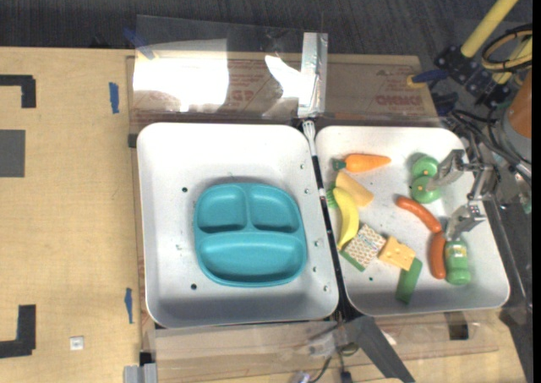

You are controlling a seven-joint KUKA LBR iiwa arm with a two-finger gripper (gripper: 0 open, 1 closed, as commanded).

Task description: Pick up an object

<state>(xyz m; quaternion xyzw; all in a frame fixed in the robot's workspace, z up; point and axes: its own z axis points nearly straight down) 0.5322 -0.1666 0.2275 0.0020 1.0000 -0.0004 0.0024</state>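
Fingers of the gripper stand apart over the right side of the right bin, one metal tip reaching toward the top of the bin and the other lower down, with only bare white floor between them. Nothing is clamped.

Toy foods lie scattered in that bin. A green pepper sits just beside the upper finger, to its left. A red chili lies at a slant left of the gripper, near the lower finger but apart from it. Below the lower finger a small green piece rests with a red sausage touching its left side.

Further left, a carrot lies near the top wall, a yellow wedge is just below it, and a banana curves along the left wall. A speckled cracker and a cheese block touch each other beside the banana, and a green cucumber lies near the bottom wall.

The left bin holds a teal divided plate at its middle. Both bins rest on the desk.
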